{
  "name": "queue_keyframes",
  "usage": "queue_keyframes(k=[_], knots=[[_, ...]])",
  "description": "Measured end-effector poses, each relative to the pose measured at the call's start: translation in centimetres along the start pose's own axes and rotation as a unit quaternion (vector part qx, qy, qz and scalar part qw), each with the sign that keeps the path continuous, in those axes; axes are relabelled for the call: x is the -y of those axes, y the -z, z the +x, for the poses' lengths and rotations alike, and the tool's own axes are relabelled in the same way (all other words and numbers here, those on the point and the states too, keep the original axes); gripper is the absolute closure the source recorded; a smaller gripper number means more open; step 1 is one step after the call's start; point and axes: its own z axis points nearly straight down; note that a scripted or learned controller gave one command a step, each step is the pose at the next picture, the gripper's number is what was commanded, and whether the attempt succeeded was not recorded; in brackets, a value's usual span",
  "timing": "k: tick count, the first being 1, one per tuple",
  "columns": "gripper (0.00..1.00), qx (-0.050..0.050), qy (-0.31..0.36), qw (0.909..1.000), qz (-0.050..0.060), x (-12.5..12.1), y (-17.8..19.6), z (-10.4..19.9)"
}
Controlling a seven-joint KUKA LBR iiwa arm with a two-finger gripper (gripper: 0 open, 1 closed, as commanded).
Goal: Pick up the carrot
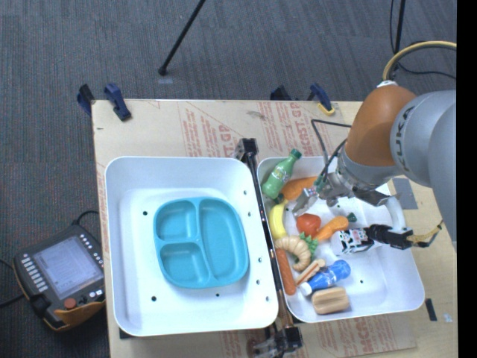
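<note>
The carrot point(332, 227) is a short orange piece with green leaves at its lower left end. It lies at a slant in the middle of the right bin point(399, 293), between a red tomato point(308, 223) and a black-and-white cow-patterned carton point(350, 241). My gripper point(313, 198) hangs low over the upper part of that bin, just above and left of the carrot. It is close to another orange piece point(298, 187). The wrist hides the fingertips, and nothing is seen held.
The right bin also holds a green bottle point(281, 174), a banana point(277, 221), a curled shrimp point(294, 248), a long orange-red sausage point(285, 272), a blue bottle point(328, 276) and a bread loaf point(331, 300). A teal divided plate point(201, 241) lies in the left bin point(127, 297).
</note>
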Motion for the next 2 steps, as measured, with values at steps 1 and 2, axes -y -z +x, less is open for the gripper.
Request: queue_keyframes(k=[1, 2], knots=[[0.0, 0.0, 0.037, 0.9993, 0.0, 4.5, 0.0, -1.5], [0.0, 0.0, 0.051, 0.9987, 0.0, 6.6, 0.0, -4.4]])
